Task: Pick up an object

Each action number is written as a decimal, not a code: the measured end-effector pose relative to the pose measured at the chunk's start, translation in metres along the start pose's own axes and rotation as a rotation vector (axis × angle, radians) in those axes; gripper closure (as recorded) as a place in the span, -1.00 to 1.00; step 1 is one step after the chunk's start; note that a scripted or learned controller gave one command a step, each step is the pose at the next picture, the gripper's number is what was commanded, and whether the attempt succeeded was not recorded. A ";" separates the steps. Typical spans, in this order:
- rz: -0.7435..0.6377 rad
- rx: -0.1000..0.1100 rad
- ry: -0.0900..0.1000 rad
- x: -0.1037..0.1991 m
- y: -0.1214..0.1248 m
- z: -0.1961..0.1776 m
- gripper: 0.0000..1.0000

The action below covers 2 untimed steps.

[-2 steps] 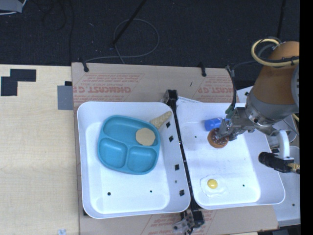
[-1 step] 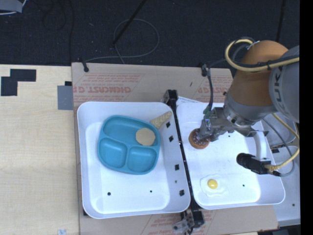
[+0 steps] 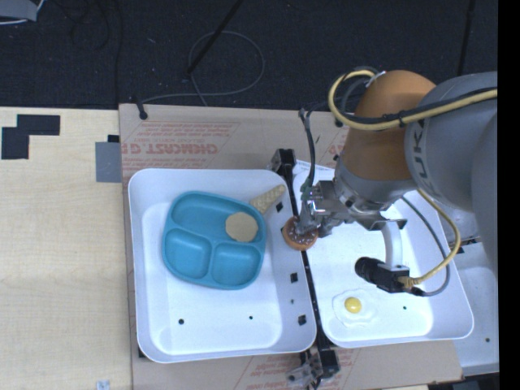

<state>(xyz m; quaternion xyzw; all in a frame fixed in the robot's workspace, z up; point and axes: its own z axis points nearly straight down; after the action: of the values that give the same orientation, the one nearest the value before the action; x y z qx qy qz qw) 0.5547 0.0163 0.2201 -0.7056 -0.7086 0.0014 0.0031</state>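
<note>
Gripper (image 3: 302, 231) hovers over a small brown round object (image 3: 297, 236) at the bins' divider; jaw state unclear, so pickup unconfirmed.

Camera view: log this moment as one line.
gripper over bin divider | small brown round item at fingertips, grasp unclear | blue divided plate in left bin | fried egg in right bin

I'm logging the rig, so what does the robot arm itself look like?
The bulky grey arm has a rounded orange band above the wrist. Yellow cables loop around it and trail past a black fitting. Its small metallic pincer is grey.
</note>
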 end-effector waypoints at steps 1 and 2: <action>0.000 -0.002 -0.001 0.043 0.002 0.003 1.00; 0.000 -0.003 -0.001 0.090 0.015 0.005 1.00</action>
<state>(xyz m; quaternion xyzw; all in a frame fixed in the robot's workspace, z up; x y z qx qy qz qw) 0.5690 0.1061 0.2157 -0.7055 -0.7088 0.0007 0.0016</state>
